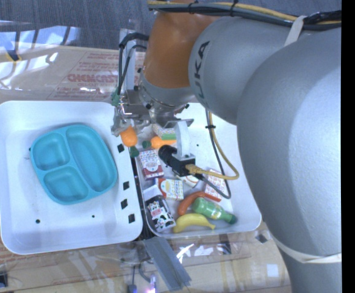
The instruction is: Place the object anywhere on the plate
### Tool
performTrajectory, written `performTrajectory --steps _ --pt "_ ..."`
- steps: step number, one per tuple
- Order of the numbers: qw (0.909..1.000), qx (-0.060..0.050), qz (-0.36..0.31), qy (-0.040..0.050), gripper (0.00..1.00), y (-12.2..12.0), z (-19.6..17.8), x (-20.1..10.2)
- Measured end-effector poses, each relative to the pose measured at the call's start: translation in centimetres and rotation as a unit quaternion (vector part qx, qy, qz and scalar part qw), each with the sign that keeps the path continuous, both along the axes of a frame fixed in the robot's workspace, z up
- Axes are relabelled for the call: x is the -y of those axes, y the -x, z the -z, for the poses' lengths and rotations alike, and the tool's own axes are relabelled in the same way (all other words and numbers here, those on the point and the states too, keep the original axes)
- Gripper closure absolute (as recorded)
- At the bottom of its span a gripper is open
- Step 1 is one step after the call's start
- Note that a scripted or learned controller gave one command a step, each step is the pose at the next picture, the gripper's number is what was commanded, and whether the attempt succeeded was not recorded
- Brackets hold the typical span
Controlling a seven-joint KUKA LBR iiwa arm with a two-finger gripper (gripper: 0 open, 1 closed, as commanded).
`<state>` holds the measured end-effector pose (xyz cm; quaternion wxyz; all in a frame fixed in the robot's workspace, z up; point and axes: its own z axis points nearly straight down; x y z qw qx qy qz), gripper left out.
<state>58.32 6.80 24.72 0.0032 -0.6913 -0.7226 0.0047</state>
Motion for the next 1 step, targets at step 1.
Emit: performTrajectory --steps 1 --pt "1.0000 0.000 0.000 0.0001 0.00 -0.01 -0.01 0.03"
